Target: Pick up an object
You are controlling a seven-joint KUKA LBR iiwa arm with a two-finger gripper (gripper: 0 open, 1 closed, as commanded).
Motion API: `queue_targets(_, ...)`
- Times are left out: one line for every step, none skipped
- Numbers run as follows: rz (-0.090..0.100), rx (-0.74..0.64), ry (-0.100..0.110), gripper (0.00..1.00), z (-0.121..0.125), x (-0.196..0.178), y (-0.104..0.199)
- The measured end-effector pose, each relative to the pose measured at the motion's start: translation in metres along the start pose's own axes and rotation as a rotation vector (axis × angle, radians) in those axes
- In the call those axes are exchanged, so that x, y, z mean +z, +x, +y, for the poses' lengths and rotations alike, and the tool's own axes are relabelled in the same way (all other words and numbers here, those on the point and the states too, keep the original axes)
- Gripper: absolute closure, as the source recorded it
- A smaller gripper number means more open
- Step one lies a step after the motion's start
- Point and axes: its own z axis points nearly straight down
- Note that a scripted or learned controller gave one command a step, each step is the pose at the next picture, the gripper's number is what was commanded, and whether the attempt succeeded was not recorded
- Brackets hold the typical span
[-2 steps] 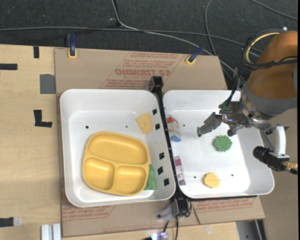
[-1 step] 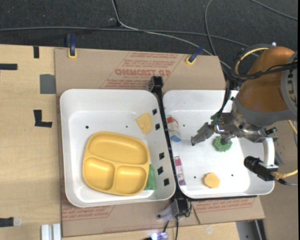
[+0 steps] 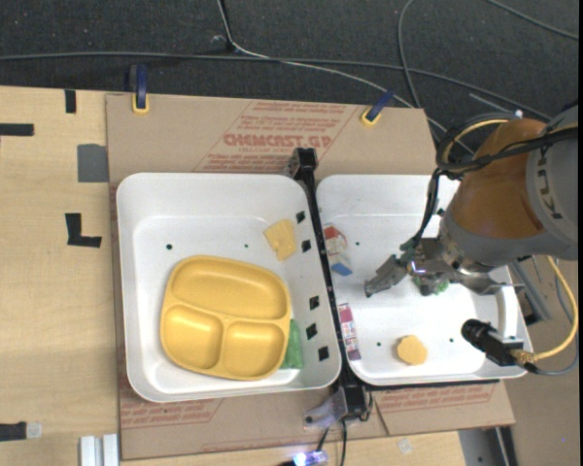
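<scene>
Nearest the camera, at the front edge of the cardboard sheet (image 3: 272, 129) that lies under both bins, a dark clamp (image 3: 338, 408) grips the spot where the bins meet.

Just behind it, the left bin (image 3: 141, 202) holds a yellow plastic tray (image 3: 223, 316), smooth, rounded and moulded into three compartments. A green object (image 3: 293, 346) is wedged between the tray's right edge and the bin wall. Further back in that bin a small tan block (image 3: 281, 240) lies flat near the divider.

In the right bin (image 3: 437, 369), a small round orange piece (image 3: 411, 350) rests on the floor near the front wall, with bare white plastic all round it. A narrow printed packet (image 3: 348, 328) lies along the left wall, and a crumpled red, white and blue wrapper (image 3: 335, 249) sits further back by the same wall.

The hand (image 3: 377, 284) hangs over the middle of the right bin, behind the orange piece and well apart from it, its dark metal tip pointing left toward the wrapper. Nothing is seen between its fingers; whether they are spread or pressed together cannot be told at this slant. The orange band and grey arm (image 3: 510, 197) rise behind it at the right, trailing black and yellow cables.

Beyond the bins, two clips (image 3: 139, 90) pin the cardboard to the pale wooden bench (image 3: 39, 289), with dark fabric (image 3: 291, 13) past that.
</scene>
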Motion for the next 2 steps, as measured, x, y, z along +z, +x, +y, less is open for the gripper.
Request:
queue_targets(0.001, -0.001, 0.001, 0.00, -0.006, 0.046, -0.004)
queue_targets(0.001, -0.003, -0.003, 1.00, -0.005, 0.034, -0.003)
